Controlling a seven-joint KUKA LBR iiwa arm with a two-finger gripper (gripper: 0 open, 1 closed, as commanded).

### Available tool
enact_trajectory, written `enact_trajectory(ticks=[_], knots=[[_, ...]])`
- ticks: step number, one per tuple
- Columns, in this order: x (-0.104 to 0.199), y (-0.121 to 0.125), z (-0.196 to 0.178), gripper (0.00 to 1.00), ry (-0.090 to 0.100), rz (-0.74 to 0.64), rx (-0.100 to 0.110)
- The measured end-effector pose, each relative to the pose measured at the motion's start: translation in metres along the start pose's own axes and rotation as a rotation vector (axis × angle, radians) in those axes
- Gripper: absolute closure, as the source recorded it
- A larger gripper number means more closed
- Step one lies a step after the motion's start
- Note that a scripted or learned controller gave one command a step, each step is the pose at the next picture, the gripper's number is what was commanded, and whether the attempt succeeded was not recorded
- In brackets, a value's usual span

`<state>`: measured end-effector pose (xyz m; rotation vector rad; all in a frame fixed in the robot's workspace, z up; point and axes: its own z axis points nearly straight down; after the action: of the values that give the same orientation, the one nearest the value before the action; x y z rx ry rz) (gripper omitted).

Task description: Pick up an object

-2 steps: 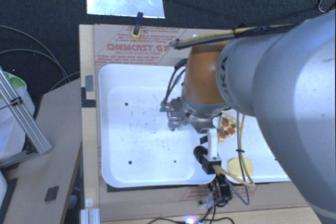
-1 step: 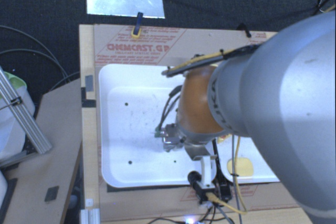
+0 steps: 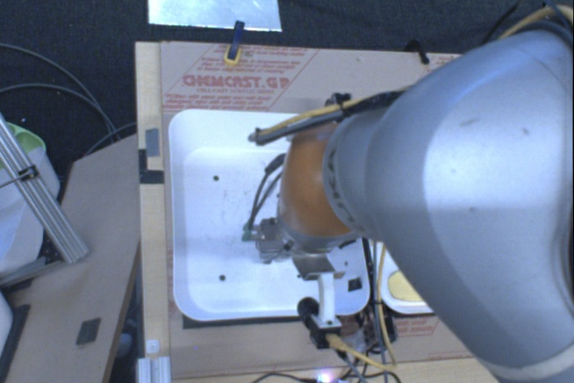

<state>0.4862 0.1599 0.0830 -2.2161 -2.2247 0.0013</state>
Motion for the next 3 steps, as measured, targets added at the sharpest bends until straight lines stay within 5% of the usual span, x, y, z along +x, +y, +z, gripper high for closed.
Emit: enact_trajectory(ticks=[1, 2, 3], knots=[[0.005, 0.089, -0.003, 1.00, 0.001, 0.000, -0.011], [-0.007, 0.013, -0.001, 1.00, 0.000, 0.004, 0.003], [0.006, 0.127, -0.079, 1.00, 0.002, -0.001, -0.019]])
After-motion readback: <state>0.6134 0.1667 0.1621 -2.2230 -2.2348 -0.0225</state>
